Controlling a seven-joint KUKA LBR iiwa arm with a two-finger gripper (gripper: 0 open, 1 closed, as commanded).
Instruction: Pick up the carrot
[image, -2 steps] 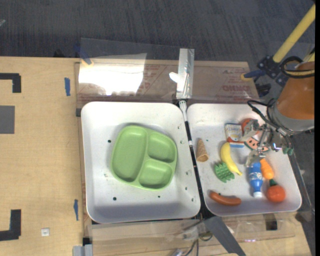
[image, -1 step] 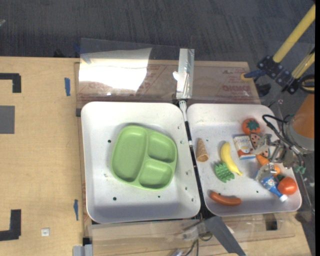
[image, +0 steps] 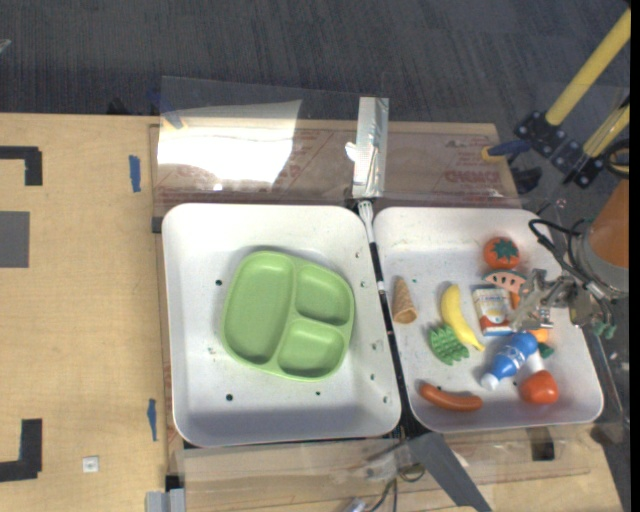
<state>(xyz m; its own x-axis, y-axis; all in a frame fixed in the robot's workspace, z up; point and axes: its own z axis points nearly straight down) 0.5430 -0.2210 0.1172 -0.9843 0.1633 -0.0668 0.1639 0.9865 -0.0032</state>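
My hand (image: 535, 305) hovered just above the carrot (image: 541, 330), grip state unclear, with nothing lifted yet.

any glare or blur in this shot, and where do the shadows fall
Camera view: strong glare on the clear plastic sheet behind the left bin; a soft sheen on the green divided plate; mild shadow along the plate's lower edge; the gripper over the right bin is cluttered and slightly soft, so the small toys by it blur together.

Gripper (image: 537, 305) over toys (right bin (image: 420, 240)).
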